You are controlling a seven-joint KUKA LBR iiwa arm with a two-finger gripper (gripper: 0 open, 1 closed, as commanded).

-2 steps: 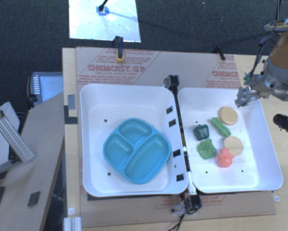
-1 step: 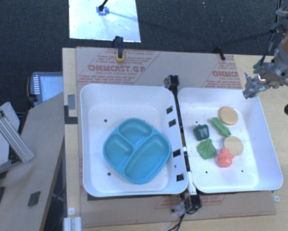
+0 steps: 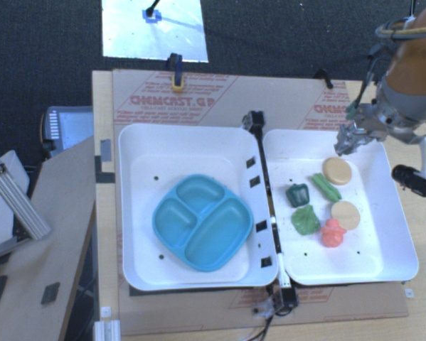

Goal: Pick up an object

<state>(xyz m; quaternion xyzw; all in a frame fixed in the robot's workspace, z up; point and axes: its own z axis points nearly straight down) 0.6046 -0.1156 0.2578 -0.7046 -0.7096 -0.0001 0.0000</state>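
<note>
In the right bin (image 3: 383, 261) lie several small toy foods: a tan round piece (image 3: 336, 170), a green bean-like piece (image 3: 326, 187), a dark green pepper (image 3: 297, 194), a light green leafy piece (image 3: 306, 220), a beige round piece (image 3: 345, 215) and a pink piece (image 3: 332, 234). My gripper (image 3: 349, 141) hangs over the bin's far right part, just above and beyond the tan round piece. Nothing shows between its tips.
The left bin (image 3: 138, 148) holds a blue divided plate (image 3: 202, 222). A black divider clip strip (image 3: 259, 183) runs between the bins. The arm's grey body with orange band (image 3: 412, 62) fills the upper right. Bare bin floor lies at the right bin's front.
</note>
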